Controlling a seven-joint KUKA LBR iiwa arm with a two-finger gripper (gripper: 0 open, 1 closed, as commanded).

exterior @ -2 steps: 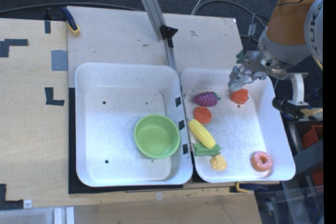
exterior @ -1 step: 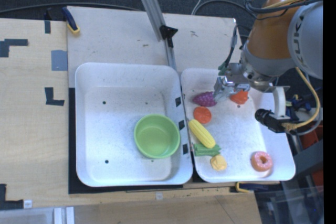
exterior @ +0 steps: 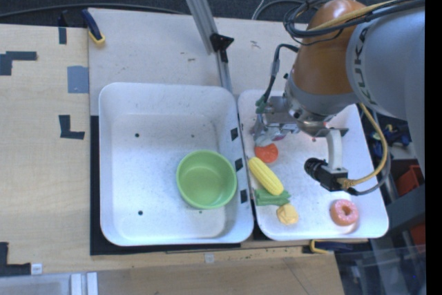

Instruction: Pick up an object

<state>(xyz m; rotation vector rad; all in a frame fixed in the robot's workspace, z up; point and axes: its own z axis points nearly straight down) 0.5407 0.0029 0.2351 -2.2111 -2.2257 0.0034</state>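
Gripper [exterior: 266, 138] down in right bin [exterior: 369, 217], near its left wall, directly above red-orange item [exterior: 266, 153]; contact with it not resolvable. Open or closed: cannot tell, wrist housing in the way. Grey arm [exterior: 387, 59] with orange band [exterior: 331, 45] entering from right, covering far half of right bin.

Right bin contents, nearer half: red-orange item by left wall; yellow corn cob [exterior: 265, 176] just below it, lying diagonally, green leaves [exterior: 273, 199] at its lower end; small yellow piece [exterior: 287, 215] touching those leaves; pink frosted donut [exterior: 344, 212] toward near right corner, apart from the rest. Black cylindrical fitting [exterior: 323, 173] with yellow cable hanging over middle of bin.

Left bin [exterior: 138, 114]: green bowl [exterior: 206, 179], upright, toward near right corner. Metal pole [exterior: 197, 0] slanting over far edge of surface [exterior: 41, 148].
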